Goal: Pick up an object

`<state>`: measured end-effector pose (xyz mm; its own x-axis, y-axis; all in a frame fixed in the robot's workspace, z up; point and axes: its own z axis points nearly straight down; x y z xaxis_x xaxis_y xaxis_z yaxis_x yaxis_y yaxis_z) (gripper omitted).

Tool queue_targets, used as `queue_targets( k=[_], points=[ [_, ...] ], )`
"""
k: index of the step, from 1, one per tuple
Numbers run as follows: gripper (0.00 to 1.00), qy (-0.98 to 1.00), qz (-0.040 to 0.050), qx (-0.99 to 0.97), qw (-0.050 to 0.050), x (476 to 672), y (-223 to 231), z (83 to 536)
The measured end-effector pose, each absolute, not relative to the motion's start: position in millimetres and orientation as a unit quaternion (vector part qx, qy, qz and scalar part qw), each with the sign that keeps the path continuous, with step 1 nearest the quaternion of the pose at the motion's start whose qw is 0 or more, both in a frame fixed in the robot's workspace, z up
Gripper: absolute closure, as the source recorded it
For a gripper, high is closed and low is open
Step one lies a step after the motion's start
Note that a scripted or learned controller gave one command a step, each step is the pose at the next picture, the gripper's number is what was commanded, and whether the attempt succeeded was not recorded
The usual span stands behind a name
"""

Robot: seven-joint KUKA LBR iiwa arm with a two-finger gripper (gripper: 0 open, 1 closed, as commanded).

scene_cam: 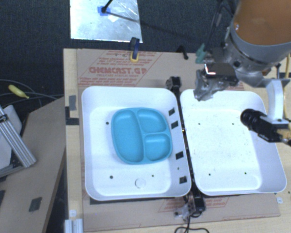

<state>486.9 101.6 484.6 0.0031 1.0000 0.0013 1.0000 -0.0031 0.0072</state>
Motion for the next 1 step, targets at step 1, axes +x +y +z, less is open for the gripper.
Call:
queue_targets(
  k=[1],
  points=[
    [1.0,0.71,0.0005,0.704,-0.001,486.0,170.7,454.0]
  ],
)
